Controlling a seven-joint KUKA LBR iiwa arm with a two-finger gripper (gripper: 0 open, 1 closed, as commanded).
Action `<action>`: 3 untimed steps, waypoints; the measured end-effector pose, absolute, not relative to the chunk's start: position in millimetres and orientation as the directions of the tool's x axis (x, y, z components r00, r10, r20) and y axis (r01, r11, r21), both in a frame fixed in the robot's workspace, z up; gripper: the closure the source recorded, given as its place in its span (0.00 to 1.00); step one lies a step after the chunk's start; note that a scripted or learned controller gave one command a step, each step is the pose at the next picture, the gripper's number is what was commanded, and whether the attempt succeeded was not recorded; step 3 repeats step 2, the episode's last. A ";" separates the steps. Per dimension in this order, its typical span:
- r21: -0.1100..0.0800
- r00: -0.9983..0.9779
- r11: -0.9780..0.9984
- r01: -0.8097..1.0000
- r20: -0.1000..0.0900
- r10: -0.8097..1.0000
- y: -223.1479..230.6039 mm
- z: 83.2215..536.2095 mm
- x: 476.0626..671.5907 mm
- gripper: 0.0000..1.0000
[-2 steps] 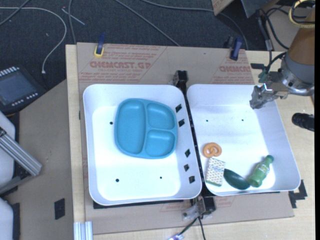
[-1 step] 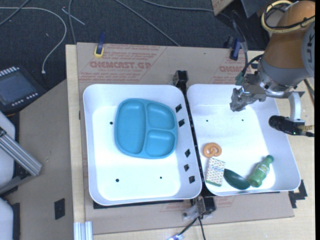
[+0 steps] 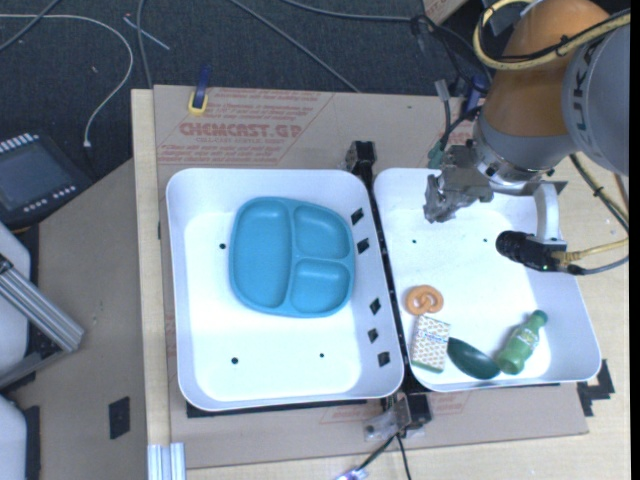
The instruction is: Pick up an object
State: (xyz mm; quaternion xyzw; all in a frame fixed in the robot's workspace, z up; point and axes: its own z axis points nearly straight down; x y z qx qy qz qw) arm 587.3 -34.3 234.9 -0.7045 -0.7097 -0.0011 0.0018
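1. Over the far part of the right bin (image 3: 560, 298), the gripper (image 3: 440, 206) hangs from the grey arm (image 3: 600, 88), which comes in from the right with its orange band (image 3: 545, 38) partly cut off by the top edge of the view.
2. How the gripper stands cannot be told: its tip is a dark, blurred mass seen from above, and nothing can be made out in its hold.
3. Below the tip lies bare white bin floor; the loose objects sit well apart from it, all gathered at the near end of the same bin.
4. An orange ring (image 3: 424, 299) lies flat near the divider between the bins.
5. Just beside the ring, on its near side, a small white packet with a speckled print (image 3: 431, 342) rests close to the bin's near-left corner; the print is too small to read.
6. A dark teal rounded piece (image 3: 473, 358) lies next to the packet, and its far end is touching or overlapping the base of a green bottle (image 3: 522, 343); which of the two lies on top cannot be judged.
7. The green bottle lies on its side, tilted, its cap pointing toward the right rim.
8. A black cylindrical part (image 3: 525, 248) with a yellowish cable juts over the right bin from the arm's side; what it is stays unclear.
9. A blue divided plate (image 3: 292, 256) sits in the left bin (image 3: 200, 348), three compartments visible.
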 end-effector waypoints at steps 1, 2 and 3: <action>-0.002 -0.006 0.006 1.000 0.003 1.000 10.0 235.5 583.1 1.00; -0.002 -0.006 0.006 1.000 0.003 1.000 58.3 239.0 574.6 1.00; -0.002 -0.006 0.006 1.000 0.003 1.000 58.3 239.0 574.6 1.00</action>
